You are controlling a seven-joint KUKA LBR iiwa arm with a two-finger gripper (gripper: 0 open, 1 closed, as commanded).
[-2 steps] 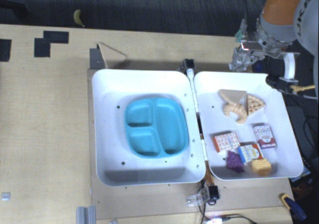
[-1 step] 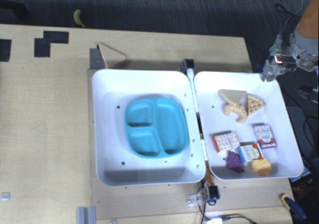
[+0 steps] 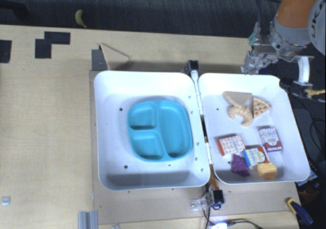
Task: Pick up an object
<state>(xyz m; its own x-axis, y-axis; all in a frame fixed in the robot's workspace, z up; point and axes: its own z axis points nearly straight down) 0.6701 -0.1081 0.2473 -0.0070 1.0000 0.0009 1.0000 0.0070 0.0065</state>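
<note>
Tan croissant (image 3: 240, 112) lying long axis left-right in right bin (image 3: 290, 116), jaws (image 3: 253, 63) above bin's far rim, opening unclear.

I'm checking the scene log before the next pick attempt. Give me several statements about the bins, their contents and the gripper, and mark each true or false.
1. The blue divided tray lies in the left bin. True.
2. The purple object lies in the left bin. False: it lies in the right bin, near its front edge.
3. The gripper hangs over the back edge of the right bin, holding nothing that can be seen. True.
4. The blue divided tray has food items in its compartments. False: nothing is seen in its compartments.
5. The small yellow object sits beside the purple object's group at the front of the right bin. True.
</note>
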